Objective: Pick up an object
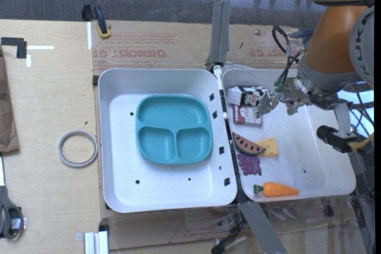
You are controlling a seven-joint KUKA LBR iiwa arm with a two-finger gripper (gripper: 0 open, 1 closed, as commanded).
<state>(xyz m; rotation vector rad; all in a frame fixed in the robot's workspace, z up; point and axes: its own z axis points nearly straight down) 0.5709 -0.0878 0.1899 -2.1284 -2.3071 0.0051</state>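
My gripper hangs over the back of the right bin, its tip right beside a small maroon and white box that lies near the bin's back left corner. Whether it touches the box I cannot tell. Further forward along the bin's left side lie a watermelon slice, a yellow cheese wedge and a purple bunch of grapes. An orange carrot rests by the front wall.
The left bin holds a teal divided plate. On the bench to the left lie a grey ring and scissors. A metal divider post stands behind the two bins.
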